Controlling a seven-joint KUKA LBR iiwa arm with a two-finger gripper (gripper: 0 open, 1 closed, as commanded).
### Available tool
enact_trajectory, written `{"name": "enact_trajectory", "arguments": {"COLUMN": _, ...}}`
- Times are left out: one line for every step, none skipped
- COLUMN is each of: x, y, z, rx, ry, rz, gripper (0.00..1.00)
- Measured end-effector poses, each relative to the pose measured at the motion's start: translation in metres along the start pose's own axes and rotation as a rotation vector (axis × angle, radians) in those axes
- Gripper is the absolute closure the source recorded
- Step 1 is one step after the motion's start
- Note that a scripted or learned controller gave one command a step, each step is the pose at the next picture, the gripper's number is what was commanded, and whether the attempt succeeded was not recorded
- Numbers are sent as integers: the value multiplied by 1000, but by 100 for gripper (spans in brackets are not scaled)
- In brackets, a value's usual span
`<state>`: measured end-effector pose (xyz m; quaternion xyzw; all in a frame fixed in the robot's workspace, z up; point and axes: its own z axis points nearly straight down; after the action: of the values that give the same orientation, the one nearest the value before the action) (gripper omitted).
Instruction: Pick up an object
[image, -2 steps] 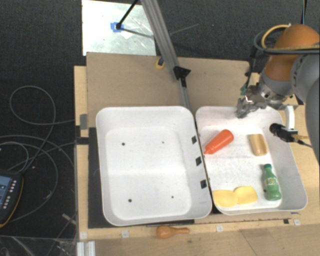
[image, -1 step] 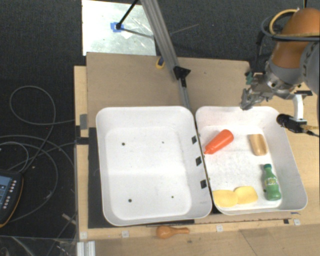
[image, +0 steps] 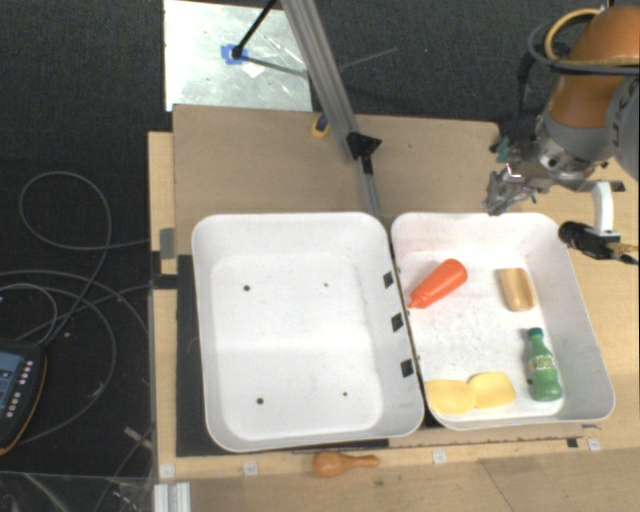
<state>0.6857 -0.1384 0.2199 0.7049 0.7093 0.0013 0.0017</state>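
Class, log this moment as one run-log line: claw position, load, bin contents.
claw: above right bin far rim | load: none seen | right bin: carrot, bread, green bottle, two yellow pieces

One fixed camera sat high above the bench (image: 300, 140), looked down aslant, took in both bins (image: 300, 330), arm (image: 590, 80) entered right

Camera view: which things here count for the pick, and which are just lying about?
For the job:
orange carrot-shaped toy
tan bread-like block
green plastic bottle
two yellow flat pieces
gripper
right white bin

Lying about:
left white bin
brown pear-shaped item
black cables
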Motion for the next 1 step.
{"name": "enact_trajectory", "arguments": {"x": 36, "y": -31, "z": -3, "rx": 4, "ry": 2, "rz": -1, "gripper": 100}}
